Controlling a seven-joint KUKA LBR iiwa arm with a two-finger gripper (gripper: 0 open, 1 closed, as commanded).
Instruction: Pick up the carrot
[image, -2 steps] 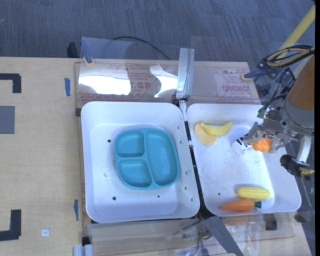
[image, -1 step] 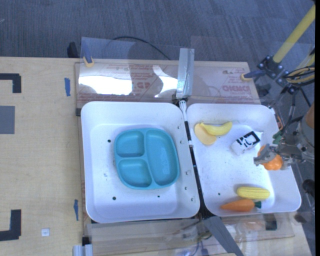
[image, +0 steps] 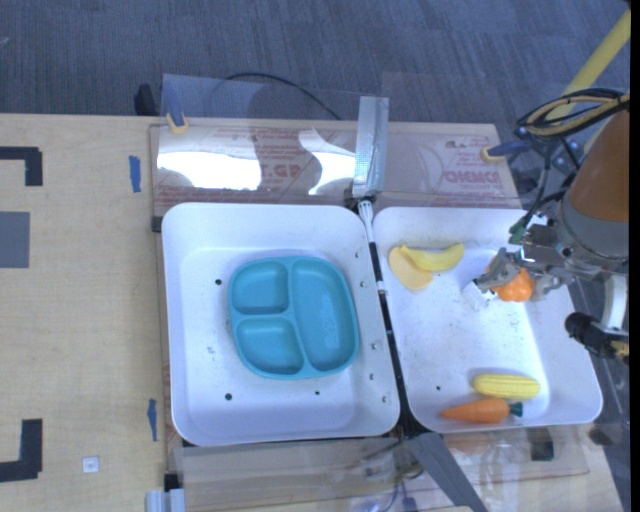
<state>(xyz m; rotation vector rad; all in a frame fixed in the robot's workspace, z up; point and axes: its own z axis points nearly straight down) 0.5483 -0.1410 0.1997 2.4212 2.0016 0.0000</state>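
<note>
Gripper hovered in right bin by an orange fruit — grip state unclear — carrot lay well apart.

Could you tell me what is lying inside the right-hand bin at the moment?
The right bin holds a banana, an ear of corn and the carrot along the near wall. The tool is over it by an orange object, partly covered.
</note>
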